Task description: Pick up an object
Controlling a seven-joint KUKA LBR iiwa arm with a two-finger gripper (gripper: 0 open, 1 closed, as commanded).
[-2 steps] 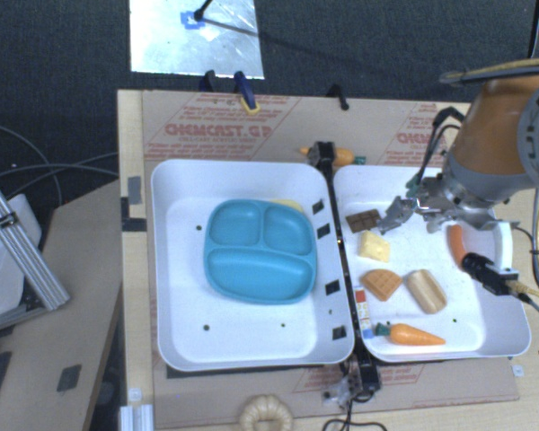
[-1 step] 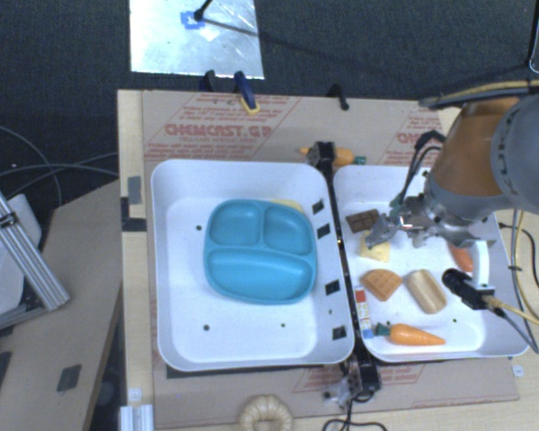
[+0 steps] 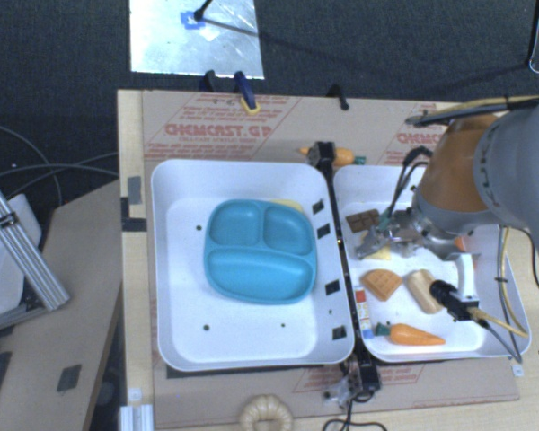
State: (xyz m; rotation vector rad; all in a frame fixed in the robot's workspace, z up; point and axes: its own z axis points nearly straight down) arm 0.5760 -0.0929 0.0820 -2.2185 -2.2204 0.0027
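Bins sit side by side on a cardboard sheet (image 3: 216, 124). The left bin (image 3: 184, 277) bears a blue divided plate (image 3: 260, 250) near its middle. The right bin (image 3: 449, 355) bears small toy foods: a brown chocolate bar (image 3: 362, 220) near its upper left, a pale yellow piece (image 3: 378, 255) just below that, a tan waffle-patterned biscuit (image 3: 382, 283), a beige bread chunk (image 3: 421, 291) just beside the biscuit, and an orange carrot (image 3: 417, 336) near the front wall. The grey arm (image 3: 499, 164) reaches in from the right, and its gripper (image 3: 380, 242) is low over the right bin's left half, between the chocolate bar and the yellow piece and very close to both. Whether the gripper is released or clenched on anything cannot be told from this angle. The biscuit, bread and carrot lie apart from it on the bin floor.
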